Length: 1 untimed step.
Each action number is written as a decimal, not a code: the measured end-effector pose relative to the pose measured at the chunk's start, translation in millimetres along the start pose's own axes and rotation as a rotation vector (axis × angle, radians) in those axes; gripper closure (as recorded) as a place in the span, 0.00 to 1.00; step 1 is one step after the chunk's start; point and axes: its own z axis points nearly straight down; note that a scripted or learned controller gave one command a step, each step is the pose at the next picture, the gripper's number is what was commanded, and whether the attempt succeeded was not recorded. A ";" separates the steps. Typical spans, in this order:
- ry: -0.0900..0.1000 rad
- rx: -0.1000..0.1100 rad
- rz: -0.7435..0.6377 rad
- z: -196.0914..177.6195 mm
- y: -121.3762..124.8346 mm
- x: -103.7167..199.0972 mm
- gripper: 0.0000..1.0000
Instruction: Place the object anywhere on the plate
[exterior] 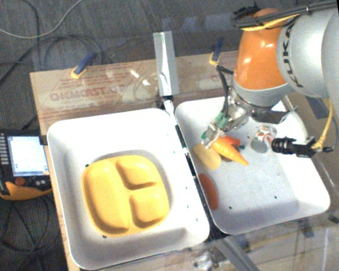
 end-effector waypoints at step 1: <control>-0.001 0.000 -0.202 -0.1 24.8 69.3 1.00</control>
